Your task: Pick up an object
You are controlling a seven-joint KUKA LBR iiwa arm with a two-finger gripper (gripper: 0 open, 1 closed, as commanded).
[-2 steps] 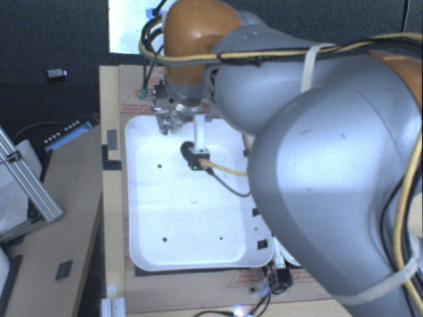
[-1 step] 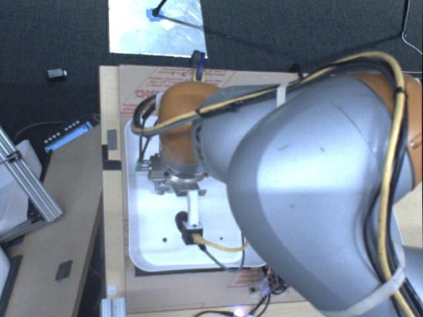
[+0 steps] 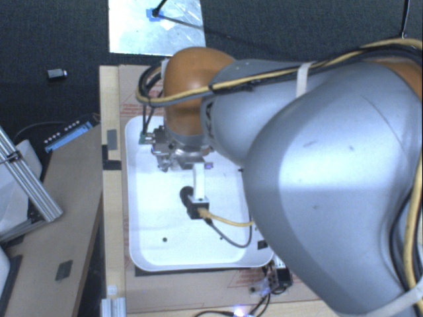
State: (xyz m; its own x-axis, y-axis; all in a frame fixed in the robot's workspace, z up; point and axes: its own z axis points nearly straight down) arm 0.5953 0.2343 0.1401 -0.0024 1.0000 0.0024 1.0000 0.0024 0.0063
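Note:
My grey arm with its orange band (image 3: 188, 78) reaches in from the right and covers most of the bench. The gripper (image 3: 165, 156) hangs low over the far part of the white bin (image 3: 149, 243), close to the bin's floor. Its wrist hides whatever lies right under it. A small purple bit (image 3: 209, 166) peeks out beside the wrist, and I cannot tell what it is. A tiny dark speck (image 3: 164, 239) lies on the bin floor nearer the front. Nothing shows held in the gripper.
A shiny foil sheet (image 3: 155, 15) lies beyond the bench at the top. An aluminium rail (image 3: 26, 180) and a blue-edged strip (image 3: 66, 132) sit to the left, off the bin. Wiring (image 3: 271, 279) clusters at the bin's front right corner.

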